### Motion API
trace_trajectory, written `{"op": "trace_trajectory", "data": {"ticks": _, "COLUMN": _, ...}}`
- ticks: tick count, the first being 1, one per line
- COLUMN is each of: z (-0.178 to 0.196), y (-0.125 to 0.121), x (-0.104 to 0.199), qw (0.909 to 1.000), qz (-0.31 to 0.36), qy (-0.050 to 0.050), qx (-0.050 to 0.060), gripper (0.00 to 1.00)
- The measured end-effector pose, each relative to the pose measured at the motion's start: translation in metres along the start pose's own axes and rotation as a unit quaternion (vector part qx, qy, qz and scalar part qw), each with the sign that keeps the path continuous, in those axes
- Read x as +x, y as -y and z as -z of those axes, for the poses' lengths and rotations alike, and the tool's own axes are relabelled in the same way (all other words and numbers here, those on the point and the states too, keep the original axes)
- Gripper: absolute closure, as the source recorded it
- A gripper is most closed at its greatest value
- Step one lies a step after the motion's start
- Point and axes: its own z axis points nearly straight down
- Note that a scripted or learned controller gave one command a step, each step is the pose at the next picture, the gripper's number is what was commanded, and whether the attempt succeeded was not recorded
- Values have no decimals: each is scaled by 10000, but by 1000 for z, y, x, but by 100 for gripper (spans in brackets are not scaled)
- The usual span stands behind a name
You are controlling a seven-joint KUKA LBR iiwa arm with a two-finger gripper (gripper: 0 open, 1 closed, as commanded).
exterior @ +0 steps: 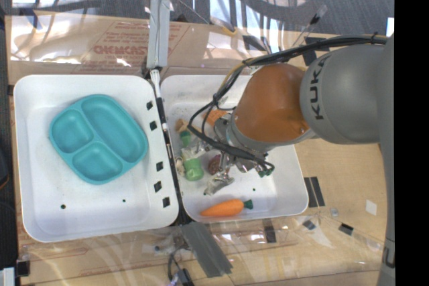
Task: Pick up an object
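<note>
Arm's orange band point(271, 104) hides the hand — spread or pinched, cannot tell — above the right bin's point(288, 194) clutter.

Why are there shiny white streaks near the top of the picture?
In the camera view, light glares off clear plastic sheeting behind the two bins, making bright streaks. The white right bin looks washed out, yet the orange toy carrot and the teal divided plate stay sharp.

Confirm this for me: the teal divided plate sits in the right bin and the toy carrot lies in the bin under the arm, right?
Not quite. The camera view shows the teal divided plate in the left bin, not the right. The toy carrot does lie in the bin under the arm.
</note>
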Motion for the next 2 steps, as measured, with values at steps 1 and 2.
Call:
{"op": "trace_trajectory", "data": {"ticks": 1, "z": -2, "y": 0, "x": 9, "qw": 9999, "qz": 11, "qy": -131, "qx": -35, "gripper": 100}}
{"op": "trace_trajectory", "data": {"ticks": 2, "z": 8, "y": -1, "x": 6, "qw": 9999, "qz": 57, "qy": -118, "qx": -31, "gripper": 100}}
